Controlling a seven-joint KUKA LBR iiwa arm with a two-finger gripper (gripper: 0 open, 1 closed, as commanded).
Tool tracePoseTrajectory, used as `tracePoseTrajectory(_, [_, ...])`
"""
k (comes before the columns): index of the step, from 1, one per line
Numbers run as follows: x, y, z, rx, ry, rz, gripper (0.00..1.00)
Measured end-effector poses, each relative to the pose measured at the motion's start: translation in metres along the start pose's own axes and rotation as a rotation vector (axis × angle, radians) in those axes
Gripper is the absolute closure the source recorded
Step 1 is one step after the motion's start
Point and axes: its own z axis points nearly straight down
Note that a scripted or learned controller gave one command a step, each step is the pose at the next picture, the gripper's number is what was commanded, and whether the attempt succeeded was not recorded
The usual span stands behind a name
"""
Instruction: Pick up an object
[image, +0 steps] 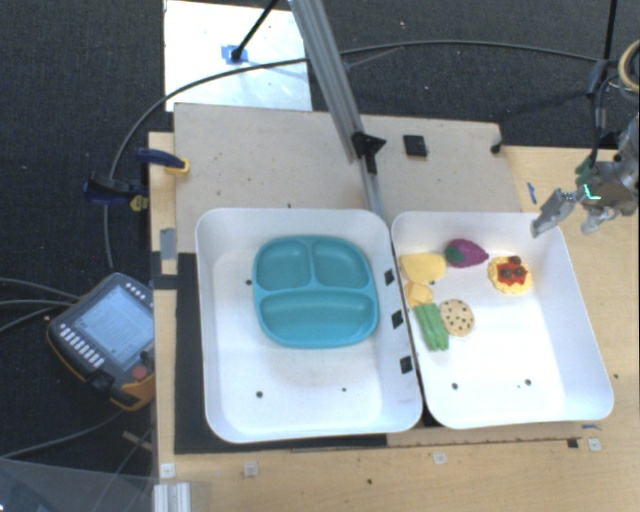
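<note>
arm enters at upper right | gripper (570, 212) above right bin (560, 385) far rim, fingers spread, holding nothing | toy foods in that bin's far left: pizza (511, 274), cookie (457, 317)

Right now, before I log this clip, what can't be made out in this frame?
- Gripper, camera view: small, and the arm is cut off by the right edge; open or shut unclear.
- Yellow pieces: too small to identify.
- Green item: its upper end touches a yellow piece; type unclear.
- Pendant screen: unreadable.
</note>
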Motion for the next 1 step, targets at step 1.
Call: tracePoseTrajectory(1, [0.0000, 0.0001, -0.0003, -0.001, 0.000, 0.000, 0.00])
